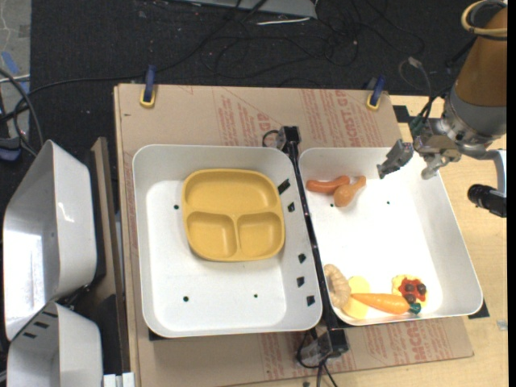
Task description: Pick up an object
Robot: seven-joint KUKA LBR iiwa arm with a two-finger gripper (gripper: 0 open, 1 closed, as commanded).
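Camera view caught the arm (484, 63) reaching in from the right, wrist tilted down over the right bin's (451, 232) far rim. Its jaws (413, 161) stood apart, holding nothing. A sausage (326, 185) lay near them, just beside a small orange piece (348, 192).

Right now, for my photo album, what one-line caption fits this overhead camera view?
Robot gripper open over the right bin of toy food, yellow divided plate in the left bin.

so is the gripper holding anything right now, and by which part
Nothing is held. The two-finger gripper hangs open over the right white bin, its fingers bare, apart from the orange sausage-shaped toy.
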